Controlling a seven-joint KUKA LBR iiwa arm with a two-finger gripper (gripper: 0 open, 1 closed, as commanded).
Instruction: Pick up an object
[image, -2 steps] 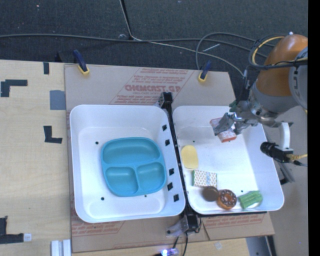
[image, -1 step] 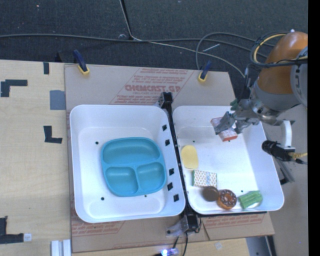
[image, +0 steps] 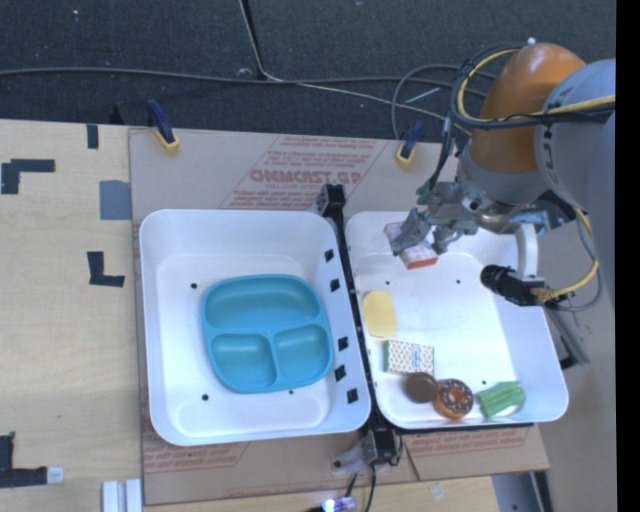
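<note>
The wooden bench (image: 60, 300) carries a brown cardboard sheet (image: 300, 170). On the sheet stand two white bins: the left bin (image: 165, 330) at nine o'clock, the right bin (image: 530, 350) at three o'clock, touching.

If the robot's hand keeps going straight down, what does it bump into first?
Probably the small red-and-white object just under the hand, near the right bin's back edge. Depth is hard to judge.

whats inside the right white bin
In the right white bin: a pale yellow oval piece, a patterned square packet, a brown round piece, a sprinkled donut, a green item. The gripper covers part of a red-and-white item.
</note>
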